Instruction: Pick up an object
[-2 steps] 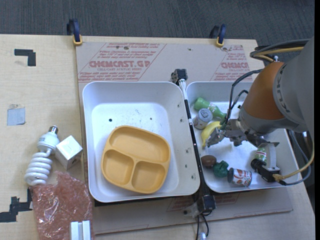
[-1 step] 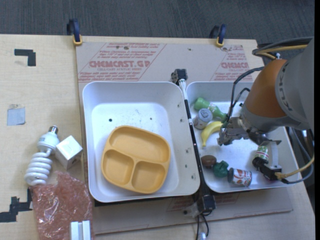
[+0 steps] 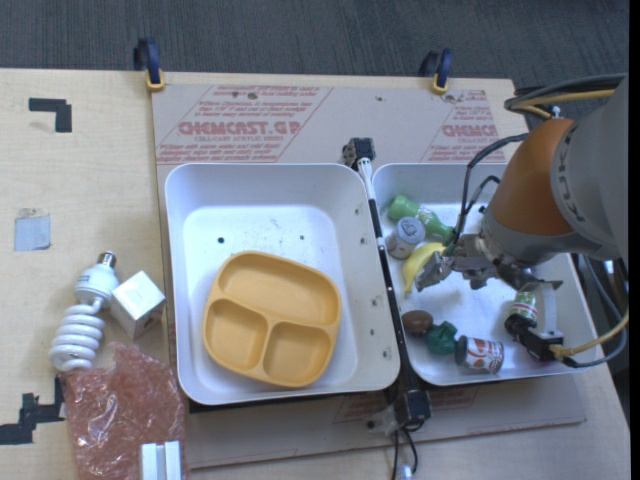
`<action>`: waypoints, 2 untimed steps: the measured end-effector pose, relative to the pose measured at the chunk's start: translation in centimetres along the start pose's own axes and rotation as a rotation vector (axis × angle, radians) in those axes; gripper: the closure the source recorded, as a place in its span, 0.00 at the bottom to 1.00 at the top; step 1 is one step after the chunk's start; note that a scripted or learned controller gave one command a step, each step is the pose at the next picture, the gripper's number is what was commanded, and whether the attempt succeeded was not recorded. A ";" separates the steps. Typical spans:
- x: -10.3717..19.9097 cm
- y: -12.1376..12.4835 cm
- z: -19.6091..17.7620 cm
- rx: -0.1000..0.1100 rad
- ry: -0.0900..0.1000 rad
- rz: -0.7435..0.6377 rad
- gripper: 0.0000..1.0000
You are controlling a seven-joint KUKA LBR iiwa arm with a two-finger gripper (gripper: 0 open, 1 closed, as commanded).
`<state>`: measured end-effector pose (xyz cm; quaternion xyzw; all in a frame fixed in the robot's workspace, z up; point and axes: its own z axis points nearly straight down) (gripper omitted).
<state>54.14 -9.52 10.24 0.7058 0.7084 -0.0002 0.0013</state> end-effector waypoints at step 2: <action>-0.1 0.1 -1.0 -0.001 -0.001 -0.001 0.00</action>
